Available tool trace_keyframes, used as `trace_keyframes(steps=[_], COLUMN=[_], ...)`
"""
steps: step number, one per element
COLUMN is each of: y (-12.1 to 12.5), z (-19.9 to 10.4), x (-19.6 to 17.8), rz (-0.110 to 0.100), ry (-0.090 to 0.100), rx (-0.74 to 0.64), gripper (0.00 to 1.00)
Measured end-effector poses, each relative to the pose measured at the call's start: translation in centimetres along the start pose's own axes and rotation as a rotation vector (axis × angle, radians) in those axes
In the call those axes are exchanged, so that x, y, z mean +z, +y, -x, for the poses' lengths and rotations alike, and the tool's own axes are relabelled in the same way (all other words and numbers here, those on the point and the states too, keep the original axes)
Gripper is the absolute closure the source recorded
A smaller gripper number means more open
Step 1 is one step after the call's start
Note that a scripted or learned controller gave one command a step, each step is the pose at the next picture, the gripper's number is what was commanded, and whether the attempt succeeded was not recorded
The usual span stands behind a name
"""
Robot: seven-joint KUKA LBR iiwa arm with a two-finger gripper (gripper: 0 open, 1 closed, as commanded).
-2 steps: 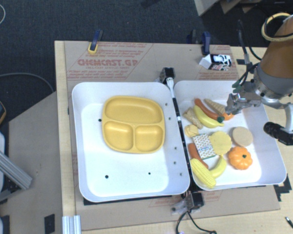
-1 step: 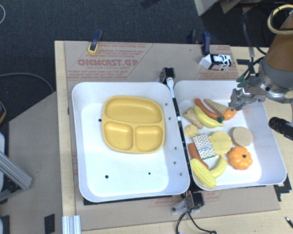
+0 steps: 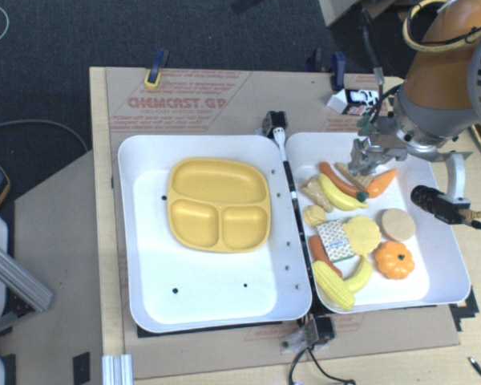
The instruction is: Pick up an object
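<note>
I have the gripper [image 3: 369,160] low over the carrot [image 3: 380,183], which lies just nearer, slanting; jaw opening: cannot tell.

Yellow divided tray [image 3: 219,204] in a white bin [image 3: 144,279], orange pumpkin [image 3: 394,260], yellow banana [image 3: 341,192], possibly blue-checked packet [image 3: 334,240].

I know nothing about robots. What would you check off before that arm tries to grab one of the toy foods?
1. Tool over the right bin: ok, above its upper part.
2. Target below: ok, a carrot and a banana lie under it.
3. Target free of neighbours: not ok, the food is piled close together.
4. Something already held: cannot tell.
5. Yellow tray out of the way: ok, it sits in the left bin.
</note>
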State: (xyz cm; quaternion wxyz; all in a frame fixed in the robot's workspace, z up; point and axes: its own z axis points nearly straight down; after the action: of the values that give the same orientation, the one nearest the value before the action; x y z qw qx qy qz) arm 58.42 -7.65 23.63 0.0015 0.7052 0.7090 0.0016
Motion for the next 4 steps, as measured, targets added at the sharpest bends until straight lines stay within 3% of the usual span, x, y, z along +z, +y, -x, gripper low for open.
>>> trace_keyframes(steps=[2, 3, 4], y=[3.5, 2.0, 2.9], z=[-10.8, -10.3, -11.2], x=[1.3, 1.2, 0.2], rz=[-0.001, -0.008, -0.001], ry=[0.000, 0.000, 0.000], rx=[0.000, 0.007, 0.004], gripper=[1.00, 1.00, 1.00])
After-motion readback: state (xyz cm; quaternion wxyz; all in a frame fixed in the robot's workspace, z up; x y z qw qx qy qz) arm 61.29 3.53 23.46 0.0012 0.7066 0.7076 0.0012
